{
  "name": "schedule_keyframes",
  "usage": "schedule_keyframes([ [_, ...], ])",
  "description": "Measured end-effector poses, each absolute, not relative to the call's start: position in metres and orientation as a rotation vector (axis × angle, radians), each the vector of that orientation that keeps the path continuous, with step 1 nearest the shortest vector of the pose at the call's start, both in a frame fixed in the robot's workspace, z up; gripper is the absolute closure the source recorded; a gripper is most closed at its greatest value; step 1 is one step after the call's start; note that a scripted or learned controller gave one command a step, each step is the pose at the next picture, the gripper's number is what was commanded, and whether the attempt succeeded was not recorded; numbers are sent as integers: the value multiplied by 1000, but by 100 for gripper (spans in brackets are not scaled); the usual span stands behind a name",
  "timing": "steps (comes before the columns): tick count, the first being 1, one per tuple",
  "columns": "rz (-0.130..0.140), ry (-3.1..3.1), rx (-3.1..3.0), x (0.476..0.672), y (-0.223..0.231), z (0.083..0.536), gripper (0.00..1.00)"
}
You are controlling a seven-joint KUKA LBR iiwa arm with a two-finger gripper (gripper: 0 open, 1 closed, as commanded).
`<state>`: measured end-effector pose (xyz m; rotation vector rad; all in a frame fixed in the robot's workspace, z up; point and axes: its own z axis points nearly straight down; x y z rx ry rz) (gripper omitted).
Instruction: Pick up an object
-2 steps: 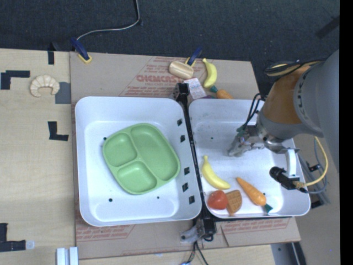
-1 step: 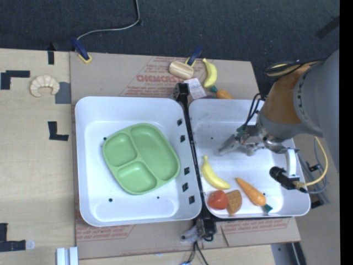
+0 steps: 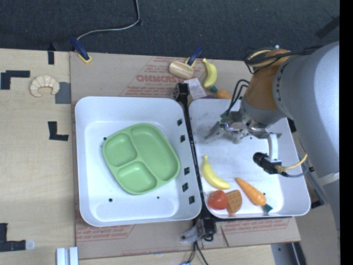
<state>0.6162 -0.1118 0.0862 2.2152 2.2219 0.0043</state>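
Cardboard-covered worktop [image 3: 110, 73] carries two shallow white bins side by side, with dark carpet beyond its far edge. In the left bin [image 3: 88, 148] lies a green divided plate [image 3: 141, 158], roughly central. The right bin [image 3: 292, 197] holds the likely targets along its near edge: a yellow banana [image 3: 213, 174] near the dividing wall, a red tomato [image 3: 218, 199] at the near-left corner with a brown waffle-like piece [image 3: 234, 201] touching it, and an orange carrot [image 3: 251, 191] just beside those. Outside the bins, at the far edge of the worktop, sit a second banana [image 3: 209, 73], a bread roll [image 3: 180, 68] and a small packet [image 3: 194, 86]; a croissant [image 3: 44, 85] lies well apart toward the far left corner.

By my reading the pick is not yet done: every object rests on a bin floor or the worktop. The gripper [image 3: 216, 131] is low over the far half of the right bin, well apart from the toys at the near edge. Its fingers [image 3: 211, 132] look spread slightly, with bare bin floor showing by them and nothing pinched between them. What is left is the whole grasp: moving over one object, closing on it, and lifting it
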Motion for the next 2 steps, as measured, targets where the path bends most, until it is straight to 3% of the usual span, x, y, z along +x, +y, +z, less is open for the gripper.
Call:
schedule_keyframes([
  [2,0,2222,2218,669,-97,85,0],
])
